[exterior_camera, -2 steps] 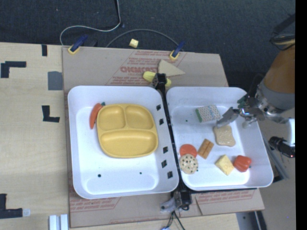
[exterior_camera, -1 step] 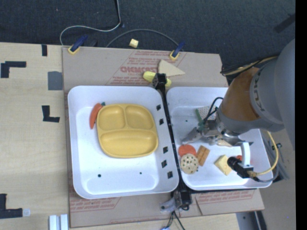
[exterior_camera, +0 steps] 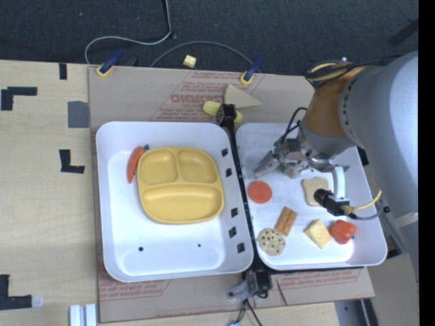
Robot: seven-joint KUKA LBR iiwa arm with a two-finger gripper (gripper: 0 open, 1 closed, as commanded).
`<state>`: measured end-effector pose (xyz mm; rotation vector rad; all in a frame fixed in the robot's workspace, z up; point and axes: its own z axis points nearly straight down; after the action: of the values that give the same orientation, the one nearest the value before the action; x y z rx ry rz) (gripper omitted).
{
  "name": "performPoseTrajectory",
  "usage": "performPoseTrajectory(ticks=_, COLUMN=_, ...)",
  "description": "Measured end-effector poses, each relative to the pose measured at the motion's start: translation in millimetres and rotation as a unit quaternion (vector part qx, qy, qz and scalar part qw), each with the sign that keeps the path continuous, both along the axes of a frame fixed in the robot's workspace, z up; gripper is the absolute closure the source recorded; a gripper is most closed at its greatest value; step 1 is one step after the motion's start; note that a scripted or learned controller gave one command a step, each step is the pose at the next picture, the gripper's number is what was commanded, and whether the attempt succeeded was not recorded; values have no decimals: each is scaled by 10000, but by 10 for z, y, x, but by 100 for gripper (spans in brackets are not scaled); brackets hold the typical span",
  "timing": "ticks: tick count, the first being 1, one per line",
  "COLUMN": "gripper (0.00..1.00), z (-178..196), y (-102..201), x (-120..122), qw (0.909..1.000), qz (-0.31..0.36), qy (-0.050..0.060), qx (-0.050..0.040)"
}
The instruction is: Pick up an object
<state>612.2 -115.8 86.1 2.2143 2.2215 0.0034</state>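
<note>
Single fixed camera above the bench (exterior_camera: 41, 182), angled downward, covering both bins; arm (exterior_camera: 380, 114) enters from the right.

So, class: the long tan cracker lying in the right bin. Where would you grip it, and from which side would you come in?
Grip the cracker across its two long edges at mid-length, coming straight down. It lies flat and slanted in the right bin, so its narrow width best suits two fingers. The cookie sits close to its lower end, so stay clear of that end.

The gripper (exterior_camera: 289, 163) hangs over the right bin (exterior_camera: 367, 253), above a red disc (exterior_camera: 259, 192), cracker (exterior_camera: 285, 221), cookie (exterior_camera: 271, 241), and cheese (exterior_camera: 317, 233). A yellow tray (exterior_camera: 180, 184) fills the left bin (exterior_camera: 119, 250).
</note>
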Motion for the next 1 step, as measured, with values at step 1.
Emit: performPoseTrajectory(ticks=1, gripper=0, z=865, y=-326, x=433, qw=10000, qz=-10, qy=-31, qx=-12)
